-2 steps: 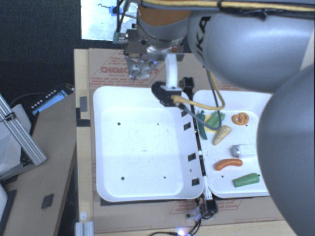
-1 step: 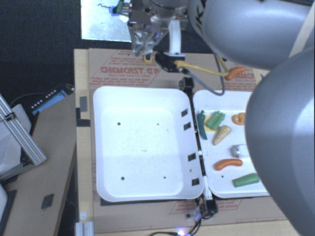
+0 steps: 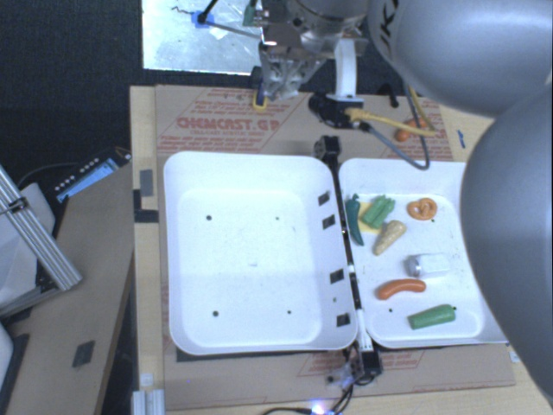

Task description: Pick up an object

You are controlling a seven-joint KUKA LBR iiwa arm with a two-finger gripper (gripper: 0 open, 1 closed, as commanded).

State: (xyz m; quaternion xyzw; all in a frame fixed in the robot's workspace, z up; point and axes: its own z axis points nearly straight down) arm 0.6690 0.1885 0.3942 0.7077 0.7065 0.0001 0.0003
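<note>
The grey arm (image 3: 484,50), smooth and bulky, is seen filling the upper right of the frame. Its gripper (image 3: 278,80) is held high at upper centre, beyond both bins; whether it is released or clenched cannot be told. The left bin (image 3: 181,232) is glossy white plastic. The right bin (image 3: 449,331) carries the objects: a green cylinder (image 3: 431,316), an orange sausage (image 3: 400,289), a pale cone (image 3: 389,236) and a pretzel (image 3: 422,208). Risk is judged: small, rounded, closely grouped pieces may be nudged aside or slip when approached.
</note>
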